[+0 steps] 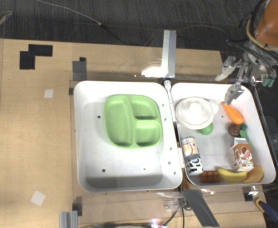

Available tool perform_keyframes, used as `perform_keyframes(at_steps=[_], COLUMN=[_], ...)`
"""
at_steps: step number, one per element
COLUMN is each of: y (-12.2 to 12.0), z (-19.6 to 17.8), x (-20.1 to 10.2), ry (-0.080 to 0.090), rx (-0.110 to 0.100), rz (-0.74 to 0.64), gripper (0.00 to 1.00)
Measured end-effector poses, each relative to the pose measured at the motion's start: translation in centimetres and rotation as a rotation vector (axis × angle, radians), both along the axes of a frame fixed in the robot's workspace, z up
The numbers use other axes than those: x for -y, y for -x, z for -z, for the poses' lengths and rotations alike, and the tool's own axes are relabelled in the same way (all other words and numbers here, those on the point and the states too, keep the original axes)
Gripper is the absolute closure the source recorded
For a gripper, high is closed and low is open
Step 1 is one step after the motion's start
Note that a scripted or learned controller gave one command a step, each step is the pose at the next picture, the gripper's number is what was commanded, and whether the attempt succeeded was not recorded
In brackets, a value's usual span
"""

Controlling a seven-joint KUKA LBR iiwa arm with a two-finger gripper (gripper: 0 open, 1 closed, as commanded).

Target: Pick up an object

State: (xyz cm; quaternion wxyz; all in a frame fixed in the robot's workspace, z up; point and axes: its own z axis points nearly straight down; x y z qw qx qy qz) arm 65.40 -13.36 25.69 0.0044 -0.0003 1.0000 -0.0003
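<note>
Camera view, positions given relative to the right bin [267,141].

Arm: enters at the bin's far right corner, orange band uppermost at the frame edge, wrist tilted down toward the bin. Gripper [232,93] hangs over the bin's far right rim, just above the carrot; whether it is spread or pressed together cannot be told, and nothing shows in its grasp.

Contents of the bin:
- carrot [232,113], orange, far right area, lying slanted.
- white bowl [194,111], far left area, with a green object [206,129] touching its near edge.
- can [189,148], left wall, above a black-and-white item [194,165].
- small carton [242,156], right side, near end.
- banana [232,175], near wall.
- brown block [209,176], beside the banana.

Adjacent: left bin [86,175], holding a green divided tray [131,120].
</note>
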Motion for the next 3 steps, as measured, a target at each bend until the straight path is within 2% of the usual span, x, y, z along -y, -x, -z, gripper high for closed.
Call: perform_keyframes(at_steps=[1,2,3], y=[-1.8,2.4,2.7], z=[16.0,16.8,16.9], x=[3.8,7.2,5.2], ry=[0.004,0.004,0.000], rx=[0.004,0.005,0.002], rz=[-0.122,-0.108,0.086], gripper=[0.00,0.00,0.00])
